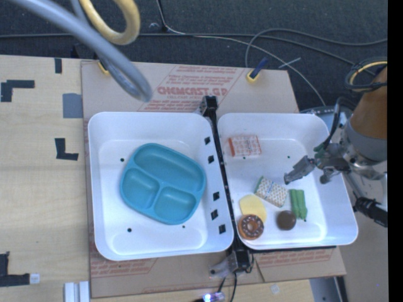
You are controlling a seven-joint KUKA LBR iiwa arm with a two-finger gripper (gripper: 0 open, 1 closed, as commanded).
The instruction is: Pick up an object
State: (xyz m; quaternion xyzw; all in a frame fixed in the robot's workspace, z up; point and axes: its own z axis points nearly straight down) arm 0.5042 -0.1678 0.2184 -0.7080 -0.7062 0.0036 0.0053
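A: The gripper hangs over the right shallow white plastic bin, near its right wall. Its two dark fingers look spread apart with nothing between them, one reaching left toward the objects.

B: Which object is nearest?

A: The small green rectangular block, just below the gripper. Beside it lie a checkered flat packet, a brown round ball, a yellow flat slice and a chocolate-frosted toy doughnut. A red-and-white printed wrapper sits apart, farther up the bin.

B: How best to grasp?

A: I'd pick the green block: come straight down, fingers straddling its narrow sides, clear of the ball touching its lower end.

B: Anything unclear?

A: The fingertips blur against the bin; the arm's wrist is cropped at the right. The blue moulded divided tray fills the left bin.
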